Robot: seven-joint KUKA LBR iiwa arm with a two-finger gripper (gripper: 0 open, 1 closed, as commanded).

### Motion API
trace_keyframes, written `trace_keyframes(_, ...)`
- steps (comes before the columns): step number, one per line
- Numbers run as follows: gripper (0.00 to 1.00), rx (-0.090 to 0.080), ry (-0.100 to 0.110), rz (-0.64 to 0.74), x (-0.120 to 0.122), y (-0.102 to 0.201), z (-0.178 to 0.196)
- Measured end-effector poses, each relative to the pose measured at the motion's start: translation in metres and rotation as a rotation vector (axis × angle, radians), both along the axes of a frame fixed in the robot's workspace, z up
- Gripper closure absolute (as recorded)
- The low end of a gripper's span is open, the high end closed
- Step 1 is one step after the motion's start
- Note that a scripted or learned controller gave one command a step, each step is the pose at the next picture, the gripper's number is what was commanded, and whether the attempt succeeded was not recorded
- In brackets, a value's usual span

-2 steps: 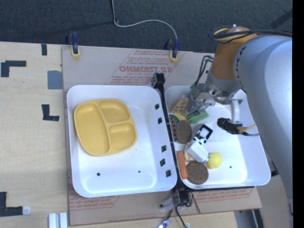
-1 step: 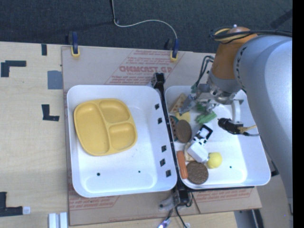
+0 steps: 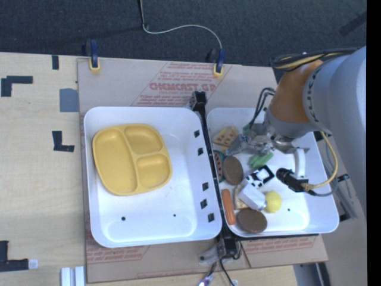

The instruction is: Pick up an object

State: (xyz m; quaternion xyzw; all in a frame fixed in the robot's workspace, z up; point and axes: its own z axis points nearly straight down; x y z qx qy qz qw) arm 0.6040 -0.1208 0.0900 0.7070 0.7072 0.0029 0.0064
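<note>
The right bin (image 3: 309,216) holds a heap of small objects: a tan waffle-like piece (image 3: 225,136), a brown oval (image 3: 233,169), a green piece (image 3: 260,158), a black-and-white block (image 3: 260,176), a white block (image 3: 251,196), a yellow ball (image 3: 272,201), a brown disc (image 3: 252,220) and an orange stick (image 3: 229,206). My gripper (image 3: 251,139) hangs low over the bin's upper middle, just right of the waffle piece and above the green piece. The wrist hides what lies directly beneath it.
The left bin (image 3: 178,219) carries a yellow divided plate (image 3: 132,158) in its upper left part. A black divider (image 3: 205,159) runs between the bins. The grey arm with its orange band (image 3: 297,94) covers the right bin's upper right corner. Cables (image 3: 303,186) loop beside the wrist.
</note>
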Motion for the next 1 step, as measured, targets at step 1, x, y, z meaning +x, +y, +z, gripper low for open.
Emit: trace_keyframes(1, 0.00, -0.008, -0.008, -0.004, -0.0568, 0.0036, -0.0001)
